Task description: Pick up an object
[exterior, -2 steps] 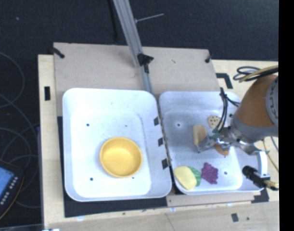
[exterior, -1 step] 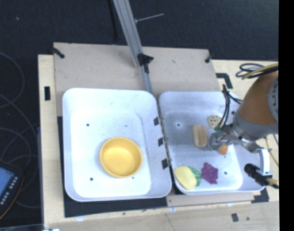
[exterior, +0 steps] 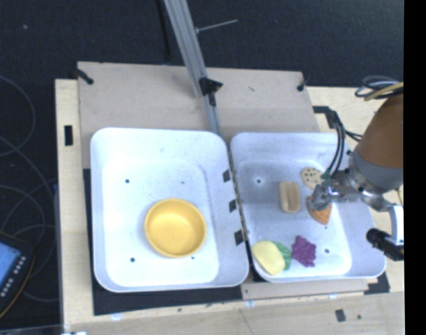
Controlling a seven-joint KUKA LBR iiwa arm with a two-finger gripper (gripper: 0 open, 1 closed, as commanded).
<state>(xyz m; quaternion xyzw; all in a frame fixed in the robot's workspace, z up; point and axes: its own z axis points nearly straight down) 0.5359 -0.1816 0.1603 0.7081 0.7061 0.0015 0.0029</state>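
Our tool (exterior: 318,202) sits low in the right bin (exterior: 268,144) over the orange wedge (exterior: 322,215); we cannot tell its state. We should centre on the wedge, clear of the tan block (exterior: 290,197).

No text legible — none anywhere.

Two white bins (exterior: 108,187) of smooth, faintly glossy plastic on a pale matt wooden worktop (exterior: 70,257). Glossy yellow plastic bowl (exterior: 174,227); matt brown board (exterior: 150,96); brushed metal rail (exterior: 185,37).
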